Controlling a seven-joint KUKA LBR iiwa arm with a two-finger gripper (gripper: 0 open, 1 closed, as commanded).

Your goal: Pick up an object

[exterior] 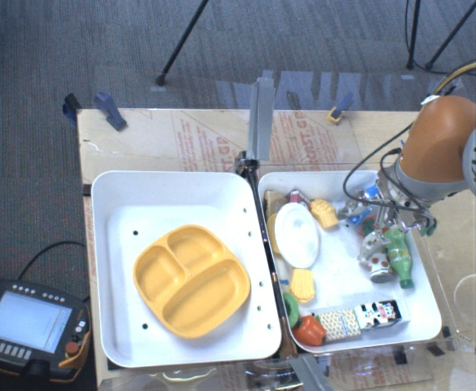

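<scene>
Apparently tool [378,236] over green bottle [398,256] | opening unclear | right bin [344,350]

The arm [438,149] reaches in from the right, its orange band uppermost and cables looping beside the wrist. The gripper [378,239] hangs low, pointing down and leftward.

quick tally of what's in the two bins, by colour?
Yellow: 3 - divided plate in the left bin; corn piece and ridged piece in the right bin
White: 1 - oval dish
Green: 1 - bottle
Red: 1 - pepper
Black-and-white: 1 - cow-print box
Total: 7 clear items; small clutter under the hand is too hidden to count.
</scene>
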